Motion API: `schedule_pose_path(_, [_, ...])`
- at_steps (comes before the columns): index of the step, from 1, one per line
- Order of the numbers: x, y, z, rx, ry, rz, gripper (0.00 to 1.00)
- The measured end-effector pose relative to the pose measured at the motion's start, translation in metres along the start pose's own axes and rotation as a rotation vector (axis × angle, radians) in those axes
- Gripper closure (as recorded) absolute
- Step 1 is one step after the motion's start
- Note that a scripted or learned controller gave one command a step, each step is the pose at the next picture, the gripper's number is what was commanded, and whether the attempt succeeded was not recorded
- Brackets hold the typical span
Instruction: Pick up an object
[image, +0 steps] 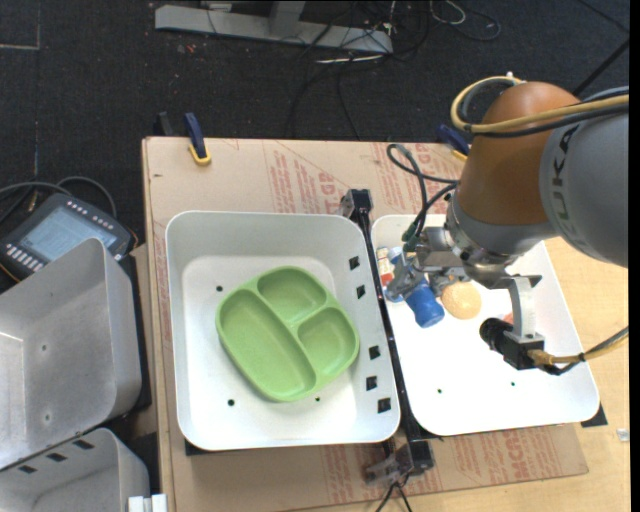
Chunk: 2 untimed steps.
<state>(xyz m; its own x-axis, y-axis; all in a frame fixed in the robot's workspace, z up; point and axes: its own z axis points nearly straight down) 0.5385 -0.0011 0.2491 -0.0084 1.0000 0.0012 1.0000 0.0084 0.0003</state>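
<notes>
We see a smooth green plate (288, 332) with three dips, a blue tube (425, 306), a round yellowish ball (462, 301), white bins (190, 250), brown desk (260, 175).

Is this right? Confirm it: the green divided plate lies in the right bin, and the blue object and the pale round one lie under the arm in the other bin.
Not quite. The camera view shows the green divided plate in the left bin; the blue object and the pale round one lie under the arm in the right bin.
</notes>
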Motion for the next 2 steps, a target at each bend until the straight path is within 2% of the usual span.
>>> schedule_pose_path(2, [0.099, 0.021, 0.025, 0.0, 0.0, 0.001, 1.0])
